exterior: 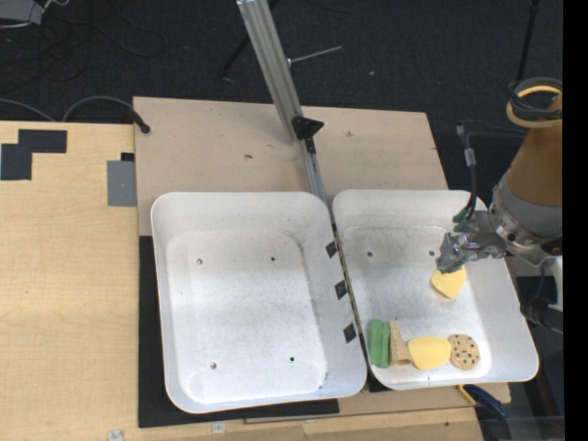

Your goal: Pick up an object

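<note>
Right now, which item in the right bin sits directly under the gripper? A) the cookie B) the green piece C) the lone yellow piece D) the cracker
C: the gripper hangs right over the lone yellow piece in the right bin, while the cookie, green piece and cracker lie in a row by the bin's near edge.

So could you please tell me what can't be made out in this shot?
- Claw: small and dark in the camera view; its finger state and any contact with the yellow piece below it are unclear.
- Arm: cut off by the right edge.
- Green item and tan item: too small to identify.
</note>
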{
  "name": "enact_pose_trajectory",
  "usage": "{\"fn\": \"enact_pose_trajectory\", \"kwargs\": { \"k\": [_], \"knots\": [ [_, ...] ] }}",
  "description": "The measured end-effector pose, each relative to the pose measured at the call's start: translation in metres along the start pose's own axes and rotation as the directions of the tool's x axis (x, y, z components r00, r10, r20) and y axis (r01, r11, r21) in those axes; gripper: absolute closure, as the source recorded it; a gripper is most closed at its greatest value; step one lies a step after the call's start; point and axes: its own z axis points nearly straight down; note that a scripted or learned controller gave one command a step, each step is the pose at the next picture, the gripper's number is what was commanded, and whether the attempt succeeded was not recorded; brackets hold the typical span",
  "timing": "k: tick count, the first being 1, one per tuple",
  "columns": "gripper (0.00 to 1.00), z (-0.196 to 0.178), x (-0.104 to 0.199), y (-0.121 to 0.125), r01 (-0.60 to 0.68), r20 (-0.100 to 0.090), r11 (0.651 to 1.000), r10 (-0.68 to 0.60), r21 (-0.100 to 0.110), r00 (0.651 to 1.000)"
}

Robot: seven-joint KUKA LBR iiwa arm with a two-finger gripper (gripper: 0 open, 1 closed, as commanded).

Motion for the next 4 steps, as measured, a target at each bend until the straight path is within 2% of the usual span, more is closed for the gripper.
{"fn": "enact_pose_trajectory", "kwargs": {
  "k": [1,3,4],
  "knots": [
    [1.0,0.008,0.045,0.003,-0.001,0.0,1.0,0.001,0.001,1.0],
    [1.0,0.023,0.152,0.03,0.0,0.001,1.0,0.0,0.0,1.0],
    [1.0,0.011,0.203,0.028,0.0,0.003,1.0,0.0,-0.001,1.0]
  ]
}}
